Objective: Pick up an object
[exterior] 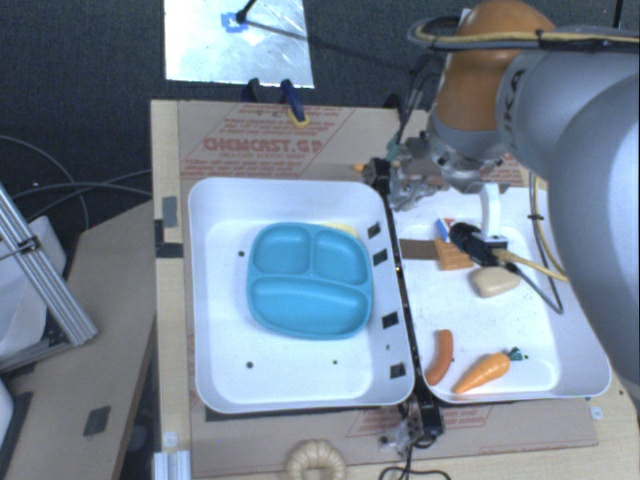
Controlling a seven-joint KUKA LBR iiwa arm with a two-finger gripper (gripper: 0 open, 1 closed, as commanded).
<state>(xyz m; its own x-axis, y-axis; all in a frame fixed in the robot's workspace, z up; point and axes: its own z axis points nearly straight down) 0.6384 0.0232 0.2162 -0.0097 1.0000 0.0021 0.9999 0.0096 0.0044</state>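
The right bin (578,360) holds an orange carrot (484,370) and an orange-brown sausage (440,355) near its front edge. Farther back lie a beige lump (495,282), a brown flat piece (452,257) and a small blue and red item (443,228). My gripper (398,190) hangs over the far left corner of this bin, by the wall between the bins. It stands apart from all these things, and I see nothing held in it.
The left bin (225,368) holds a blue divided plate (308,280) with a yellow edge (343,229) peeking out behind it. A shiny foil sheet (238,28) lies beyond the bench. The grey arm (580,138) covers the right bin's far right side.
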